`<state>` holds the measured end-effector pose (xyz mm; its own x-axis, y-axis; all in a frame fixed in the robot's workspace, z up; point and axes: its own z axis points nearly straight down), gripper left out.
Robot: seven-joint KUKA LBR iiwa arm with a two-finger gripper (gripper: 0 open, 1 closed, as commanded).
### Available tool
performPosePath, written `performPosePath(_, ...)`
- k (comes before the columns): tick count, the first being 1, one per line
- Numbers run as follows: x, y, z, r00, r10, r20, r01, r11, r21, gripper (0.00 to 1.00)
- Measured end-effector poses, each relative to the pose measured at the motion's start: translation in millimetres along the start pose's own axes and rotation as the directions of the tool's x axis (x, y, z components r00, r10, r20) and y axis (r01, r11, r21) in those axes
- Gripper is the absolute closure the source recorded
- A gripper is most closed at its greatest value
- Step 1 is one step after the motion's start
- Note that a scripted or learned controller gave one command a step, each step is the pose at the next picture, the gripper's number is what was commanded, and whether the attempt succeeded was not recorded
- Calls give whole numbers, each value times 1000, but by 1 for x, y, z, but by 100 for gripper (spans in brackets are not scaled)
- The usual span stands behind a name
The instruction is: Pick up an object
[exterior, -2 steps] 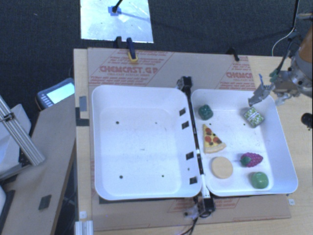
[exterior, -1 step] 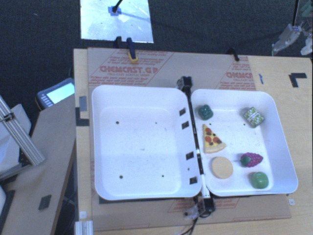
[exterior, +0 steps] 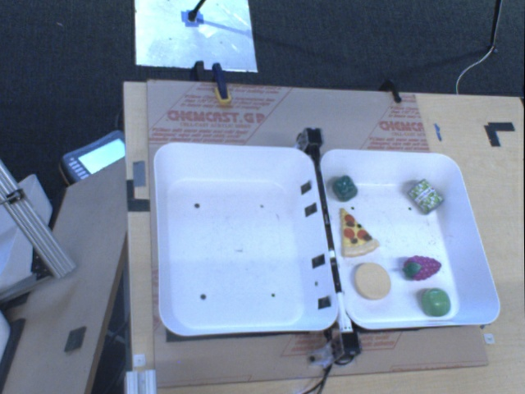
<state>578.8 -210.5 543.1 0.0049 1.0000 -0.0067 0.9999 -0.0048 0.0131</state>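
right bin (exterior: pixel 472 220): holding pizza slice (exterior: pixel 357 234), cookie (exterior: pixel 372 281), grapes (exterior: pixel 422 267), green ball (exterior: pixel 435 302), dark green piece (exterior: pixel 344 188), patterned cube (exterior: pixel 426 195)
tool: state impossible to tell

two bins (exterior: pixel 238 158), six toy foods (exterior: pixel 358 234)

Table (exterior: pixel 492 113): light wood surface, seen from above at a slant.
Board (exterior: pixel 246 109): brown printed sheet lying flat on the table.
Left bin (exterior: pixel 164 245): white, on board.
Right bin (exterior: pixel 467 220): white, touching left bin.
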Motion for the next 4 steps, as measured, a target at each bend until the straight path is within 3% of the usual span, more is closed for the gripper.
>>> performPosePath(1,4,4,-4,1000,-11,-2,11,1000,5,100)
performPosePath(2,41,-78,7,1000,-10,-9,10,1000,13,100)
performPosePath(3,119,-67,11,1000,-17,-8,17,1000,10,100)
performPosePath(4,260,-50,27,1000,-24,-10,24,1000,12,100)
